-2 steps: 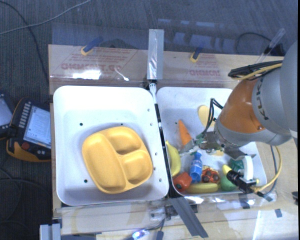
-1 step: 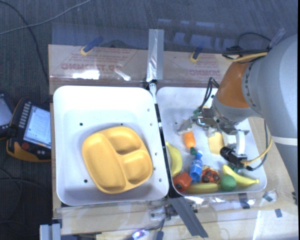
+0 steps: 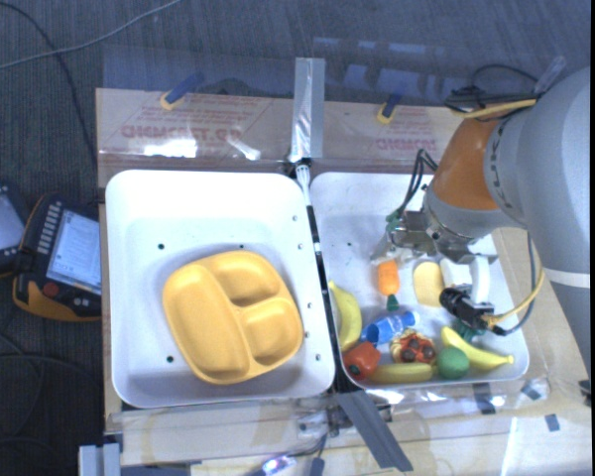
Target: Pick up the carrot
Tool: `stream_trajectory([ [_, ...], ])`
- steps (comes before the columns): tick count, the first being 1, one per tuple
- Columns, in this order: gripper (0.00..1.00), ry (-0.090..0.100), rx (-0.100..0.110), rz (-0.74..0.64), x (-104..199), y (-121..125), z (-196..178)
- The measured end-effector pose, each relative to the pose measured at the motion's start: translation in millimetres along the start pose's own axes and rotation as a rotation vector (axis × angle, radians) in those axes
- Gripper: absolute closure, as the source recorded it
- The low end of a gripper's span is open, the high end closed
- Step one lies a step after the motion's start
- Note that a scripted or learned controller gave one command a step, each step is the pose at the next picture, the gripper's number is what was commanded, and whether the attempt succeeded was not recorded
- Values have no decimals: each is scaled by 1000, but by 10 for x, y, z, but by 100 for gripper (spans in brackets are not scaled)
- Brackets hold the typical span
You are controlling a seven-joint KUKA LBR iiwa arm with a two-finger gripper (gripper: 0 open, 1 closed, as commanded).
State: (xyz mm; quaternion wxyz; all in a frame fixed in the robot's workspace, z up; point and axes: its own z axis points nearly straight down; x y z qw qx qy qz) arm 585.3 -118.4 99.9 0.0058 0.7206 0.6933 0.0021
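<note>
Camera view, looking down at a slant on a table [image 3: 129, 117] with two shallow white bins side by side. In the left bin [image 3: 139, 206], a yellow divided plate [image 3: 233, 312], lying slightly turned. In the right bin [image 3: 352, 206], a crowd of toy food toward the near side: the carrot [image 3: 388, 277], short and orange, lying in the middle part of the bin, just beside a pale yellow piece [image 3: 427, 284] to its right. Nearer the front, a blue bottle [image 3: 387, 326], a banana [image 3: 347, 310] along the bin's left wall, a red tomato [image 3: 363, 358], a small red and yellow patterned item [image 3: 415, 346], a green round fruit [image 3: 453, 362] and a second banana [image 3: 481, 353] near the right corner. Grey arm with orange band [image 3: 466, 172] reaching in from the right, with the hand [image 3: 399, 246] low over the right bin, directly above and just behind the carrot, close to touching it. Cannot tell whether apart or together, nor whether anything clamped. On the floor to the left, a pendant with a lit screen [image 3: 59, 261].
</note>
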Motion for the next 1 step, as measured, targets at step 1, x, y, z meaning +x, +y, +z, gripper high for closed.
stream_trajectory([
  [1, 100, 1, 13, 89, 619, 549, -836],
])
